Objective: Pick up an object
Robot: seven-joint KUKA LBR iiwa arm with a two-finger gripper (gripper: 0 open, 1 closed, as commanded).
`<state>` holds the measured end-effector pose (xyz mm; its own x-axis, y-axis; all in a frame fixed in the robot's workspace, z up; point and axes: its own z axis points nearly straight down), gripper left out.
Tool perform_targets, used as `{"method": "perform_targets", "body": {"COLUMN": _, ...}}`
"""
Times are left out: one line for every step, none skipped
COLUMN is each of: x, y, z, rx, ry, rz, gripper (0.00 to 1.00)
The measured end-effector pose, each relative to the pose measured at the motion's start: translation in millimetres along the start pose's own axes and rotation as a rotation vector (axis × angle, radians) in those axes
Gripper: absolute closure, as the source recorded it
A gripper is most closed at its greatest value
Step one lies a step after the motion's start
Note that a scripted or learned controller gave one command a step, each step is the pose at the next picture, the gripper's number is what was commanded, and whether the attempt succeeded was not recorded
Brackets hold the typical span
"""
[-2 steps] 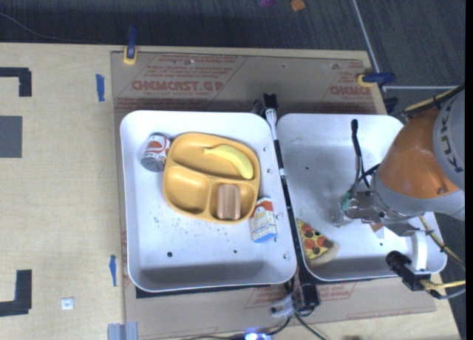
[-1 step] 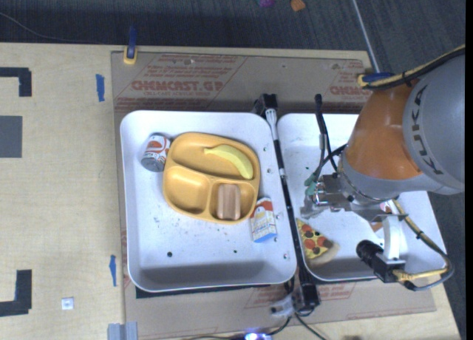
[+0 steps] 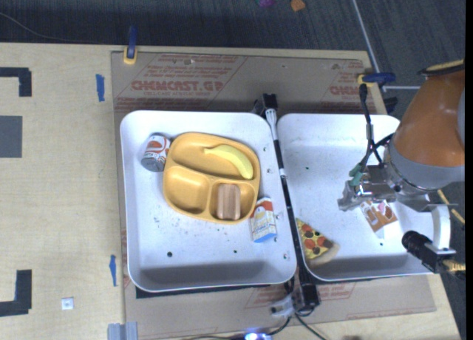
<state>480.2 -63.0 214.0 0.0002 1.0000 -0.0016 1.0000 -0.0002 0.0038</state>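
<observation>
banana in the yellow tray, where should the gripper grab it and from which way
Best bet is the middle of the banana, coming straight down from above. It lies flat in the top compartment of the yellow tray, curved and running roughly left-right. Closing the fingers across its narrow width, near to far, should clear the tray's far rim and the divider. The gripper is over the right bin.

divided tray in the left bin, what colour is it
Yellow: the divided tray shows best in the camera view, holding a banana and a hot dog.
</observation>
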Motion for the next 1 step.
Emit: {"method": "perform_targets", "body": {"x": 65.3, "y": 1.0, "z": -6.8, "rx": -0.001, "ry": 0.001, "rz": -0.002, "gripper": 1.0}}
